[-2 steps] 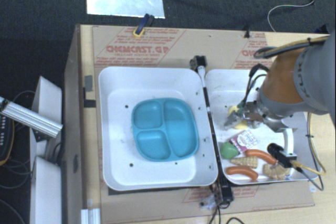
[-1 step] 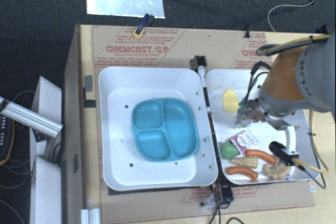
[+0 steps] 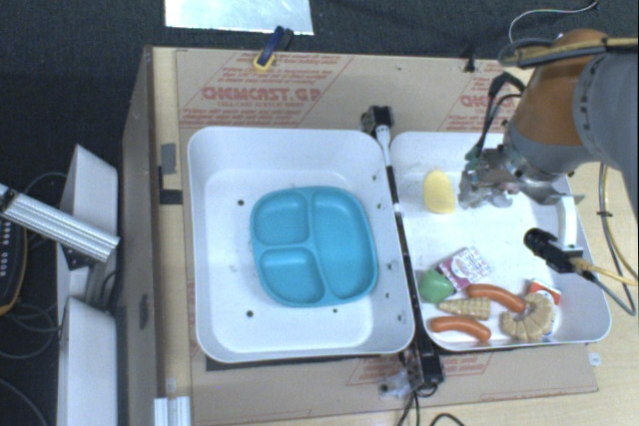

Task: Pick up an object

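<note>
Gripper (image 3: pixel 486 187) low in the right bin (image 3: pixel 589 314), just right of the yellow object (image 3: pixel 438 192). Fingers' spread: cannot tell. Sausages (image 3: pixel 477 311) lie nearer than the yellow object.

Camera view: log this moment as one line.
gripper: above right bin, beside yellow lemon toy | hold: none seen | left bin: blue divided plate

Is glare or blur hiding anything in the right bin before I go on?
Camera view: lighting is even, no glare on the right bin; the yellow object and sausages read clearly with soft shadows. The gripper looks slightly smeared, so its fine detail is unclear.
</note>
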`<state>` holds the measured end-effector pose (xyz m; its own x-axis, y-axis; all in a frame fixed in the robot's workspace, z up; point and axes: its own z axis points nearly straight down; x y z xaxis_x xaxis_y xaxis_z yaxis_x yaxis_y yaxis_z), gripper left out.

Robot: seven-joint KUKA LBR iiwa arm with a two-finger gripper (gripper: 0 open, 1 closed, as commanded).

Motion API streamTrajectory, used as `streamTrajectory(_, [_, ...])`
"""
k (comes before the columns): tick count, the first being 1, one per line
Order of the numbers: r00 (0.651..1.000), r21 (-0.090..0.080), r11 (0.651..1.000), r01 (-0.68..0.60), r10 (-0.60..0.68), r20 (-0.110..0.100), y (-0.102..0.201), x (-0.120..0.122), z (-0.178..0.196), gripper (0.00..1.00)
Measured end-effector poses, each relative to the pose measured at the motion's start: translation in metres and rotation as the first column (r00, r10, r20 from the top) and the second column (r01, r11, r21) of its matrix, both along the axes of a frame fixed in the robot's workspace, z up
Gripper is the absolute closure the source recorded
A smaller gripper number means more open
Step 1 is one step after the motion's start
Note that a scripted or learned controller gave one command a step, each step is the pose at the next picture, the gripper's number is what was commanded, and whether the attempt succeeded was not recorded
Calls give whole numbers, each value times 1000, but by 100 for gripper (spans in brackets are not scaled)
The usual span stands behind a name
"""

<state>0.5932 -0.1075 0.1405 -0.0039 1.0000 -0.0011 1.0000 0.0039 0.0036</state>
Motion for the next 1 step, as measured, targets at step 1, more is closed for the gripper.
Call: streamTrajectory(1, [1000,0,1000,-3,3,1,0,0,10,100])
